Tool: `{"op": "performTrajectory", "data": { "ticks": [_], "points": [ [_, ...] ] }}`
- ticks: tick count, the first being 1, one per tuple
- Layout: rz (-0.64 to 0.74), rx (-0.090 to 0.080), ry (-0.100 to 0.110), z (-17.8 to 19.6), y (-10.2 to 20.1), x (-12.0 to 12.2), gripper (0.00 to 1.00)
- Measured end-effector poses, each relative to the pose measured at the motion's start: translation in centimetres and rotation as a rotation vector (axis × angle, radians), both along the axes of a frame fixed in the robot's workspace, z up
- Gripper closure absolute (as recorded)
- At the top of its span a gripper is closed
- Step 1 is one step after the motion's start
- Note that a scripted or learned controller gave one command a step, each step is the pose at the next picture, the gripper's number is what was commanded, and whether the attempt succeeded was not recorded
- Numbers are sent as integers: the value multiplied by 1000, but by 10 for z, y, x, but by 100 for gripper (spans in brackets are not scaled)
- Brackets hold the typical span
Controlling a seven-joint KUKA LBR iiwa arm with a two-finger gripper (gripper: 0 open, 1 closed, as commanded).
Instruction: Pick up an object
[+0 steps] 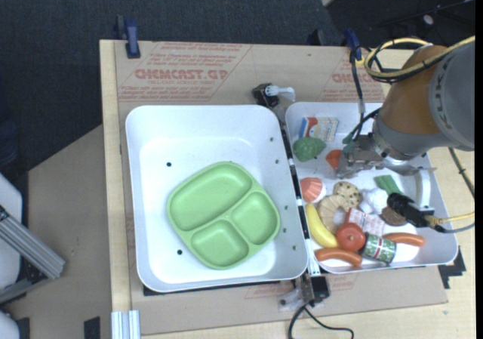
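Observation:
The right bin [445,251] holds a pile of toy food: a yellow banana [320,227], a red tomato [350,237], a cracker-like cookie [346,193], a green leafy piece [308,149], an orange sausage [339,257] and a small bottle [377,249]. My gripper [355,164] reaches down into this bin from the right, just above the cookie and beside a small red piece [334,158]. The arm's orange band [411,100] sits above it. Nothing shows between the fingers from this angle.
The left bin [151,141] carries a green three-compartment plate [223,213]. A small printed card [323,128] lies at the back of the right bin. Blue clamps [132,35] hold the board at the far corners. Cables run along the right side.

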State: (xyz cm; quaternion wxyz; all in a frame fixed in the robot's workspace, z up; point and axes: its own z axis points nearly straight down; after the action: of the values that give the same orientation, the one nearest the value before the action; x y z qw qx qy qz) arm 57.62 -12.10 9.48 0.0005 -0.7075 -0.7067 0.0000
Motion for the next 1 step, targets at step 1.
{"op": "performTrajectory", "data": {
  "ticks": [1],
  "points": [
    [0,0,1,-1,0,0,0]
  ]
}}
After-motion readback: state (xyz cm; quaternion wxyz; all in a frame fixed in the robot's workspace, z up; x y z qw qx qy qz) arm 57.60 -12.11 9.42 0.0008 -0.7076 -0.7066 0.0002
